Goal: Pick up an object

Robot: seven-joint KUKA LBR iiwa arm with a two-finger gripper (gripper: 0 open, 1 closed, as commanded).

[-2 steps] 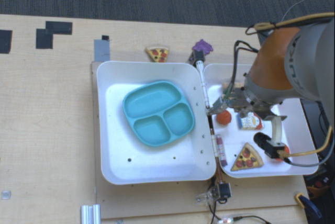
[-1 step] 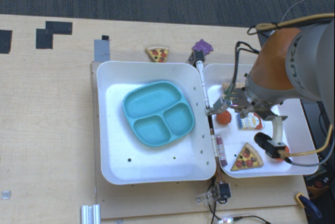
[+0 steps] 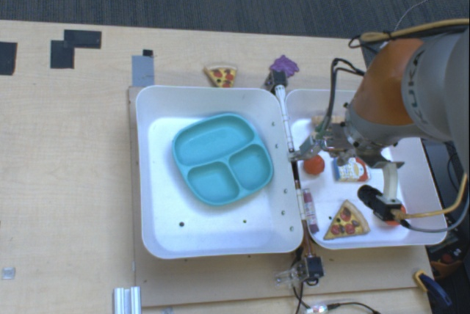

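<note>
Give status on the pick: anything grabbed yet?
Done: the gripper is low over the right bin, near its left wall. In hand: nothing visibly held; a red ball lies in the bin right beside the gripper. Left: the grasp and the lift. A toy pizza slice and a small white packet also lie in that bin.

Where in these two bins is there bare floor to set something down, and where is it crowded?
Left bin: bare floor between the teal plate and the near wall, and a narrower strip along its left wall. Right bin: crowded, with the red ball, packet and pizza slice clustered by the end effector.
</note>
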